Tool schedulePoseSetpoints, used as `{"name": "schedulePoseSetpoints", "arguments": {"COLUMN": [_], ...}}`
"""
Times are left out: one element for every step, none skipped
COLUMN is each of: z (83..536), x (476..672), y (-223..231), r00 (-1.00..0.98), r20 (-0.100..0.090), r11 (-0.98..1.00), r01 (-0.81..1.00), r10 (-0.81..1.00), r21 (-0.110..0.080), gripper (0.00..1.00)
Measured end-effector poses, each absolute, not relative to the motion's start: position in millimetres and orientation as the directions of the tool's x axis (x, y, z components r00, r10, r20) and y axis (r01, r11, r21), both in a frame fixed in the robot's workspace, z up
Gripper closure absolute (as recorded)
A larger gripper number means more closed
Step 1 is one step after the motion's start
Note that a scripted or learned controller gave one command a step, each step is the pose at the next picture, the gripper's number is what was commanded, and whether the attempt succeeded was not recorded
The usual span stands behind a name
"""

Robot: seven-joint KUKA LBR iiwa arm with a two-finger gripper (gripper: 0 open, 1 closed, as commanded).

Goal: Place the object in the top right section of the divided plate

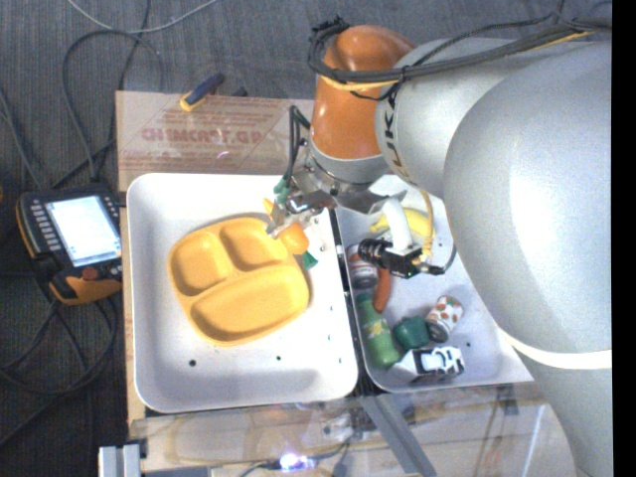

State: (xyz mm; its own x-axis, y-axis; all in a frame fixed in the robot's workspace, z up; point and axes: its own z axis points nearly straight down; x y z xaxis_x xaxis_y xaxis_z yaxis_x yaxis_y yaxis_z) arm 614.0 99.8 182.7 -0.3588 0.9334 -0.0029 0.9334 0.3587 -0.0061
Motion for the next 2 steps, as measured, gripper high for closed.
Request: {"name": "schedulePoseSetpoints", "arguments": {"z": [180.1, 180.1], "x": [566.4, 566.5], "y": [97.6, 97.6], "r00": [-0.178, -0.178], "r20": [0.0, 0.0], "r11": [0.178, 0.178], "r01": [0.984, 0.984], "r10": [0.984, 0.984], "r21": [-0.007, -0.007], "gripper": [1.0, 0.0]}}
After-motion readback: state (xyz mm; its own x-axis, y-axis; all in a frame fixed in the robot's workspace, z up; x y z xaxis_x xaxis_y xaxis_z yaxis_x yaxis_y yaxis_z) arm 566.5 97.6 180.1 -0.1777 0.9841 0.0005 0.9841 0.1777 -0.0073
